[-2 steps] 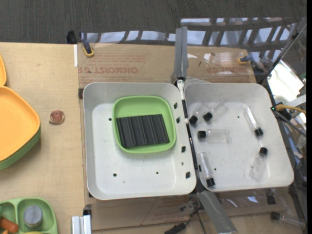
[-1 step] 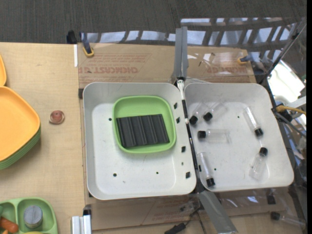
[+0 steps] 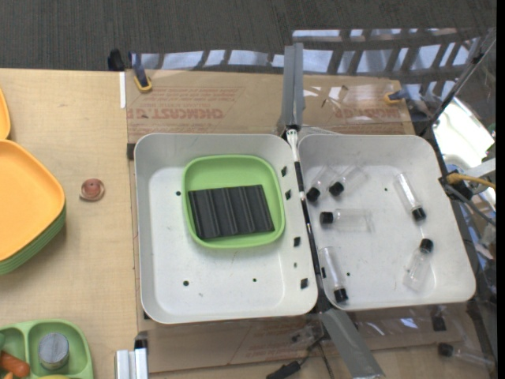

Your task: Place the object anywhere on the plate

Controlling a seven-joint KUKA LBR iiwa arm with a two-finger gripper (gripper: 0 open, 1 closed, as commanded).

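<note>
On the wooden bench [image 3: 71,109], cardboard [image 3: 237,105] underlies two white bins [image 3: 150,290].

The scene is viewed from one fixed camera set high above the table [image 3: 63,117], angled downward at a slant. Both white bins, the left bin [image 3: 158,290] and the right bin [image 3: 379,287], are framed whole, with dark floor [image 3: 197,14] beyond them.
</note>
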